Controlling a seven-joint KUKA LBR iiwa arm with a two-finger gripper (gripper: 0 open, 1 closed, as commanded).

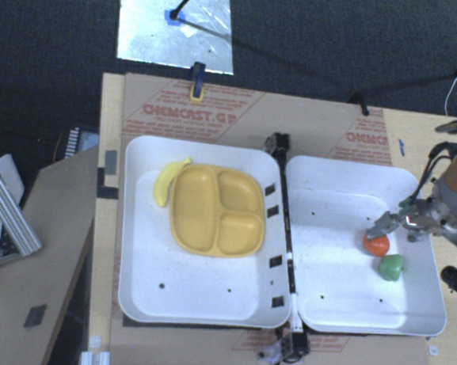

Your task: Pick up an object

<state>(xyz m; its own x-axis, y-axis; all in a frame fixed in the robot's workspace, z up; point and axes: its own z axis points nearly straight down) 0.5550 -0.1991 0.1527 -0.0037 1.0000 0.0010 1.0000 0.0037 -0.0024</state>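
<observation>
Tomato (376, 245) lies in the right bin (337, 306), just below the gripper (396, 224) and touching its lower finger; whether the jaws are spread is unclear.

A small red-orange ball (376, 245) lies in the right bin (337, 306), beside a green object (391, 267).

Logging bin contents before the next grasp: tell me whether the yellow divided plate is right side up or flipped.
Right side up. The yellow divided plate lies flat in the left bin, its three compartments facing up and showing as hollows.
</observation>
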